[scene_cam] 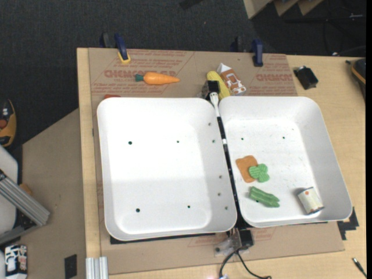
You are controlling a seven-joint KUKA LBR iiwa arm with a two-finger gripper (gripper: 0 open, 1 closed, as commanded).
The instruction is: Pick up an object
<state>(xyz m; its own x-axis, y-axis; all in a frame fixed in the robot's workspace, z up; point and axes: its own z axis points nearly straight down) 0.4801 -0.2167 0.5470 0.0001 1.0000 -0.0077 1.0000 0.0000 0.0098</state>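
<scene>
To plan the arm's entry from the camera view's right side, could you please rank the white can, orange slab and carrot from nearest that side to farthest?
1. White can, right bin's front right corner.
2. Orange slab, same bin, by its left wall.
3. Carrot, on the board behind the left bin.

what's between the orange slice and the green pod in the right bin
A small green leafy piece lies between the orange slice and the green pod, seen in the camera view.

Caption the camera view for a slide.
Right bin holds four small items; a toy carrot lies behind the bins.
</scene>
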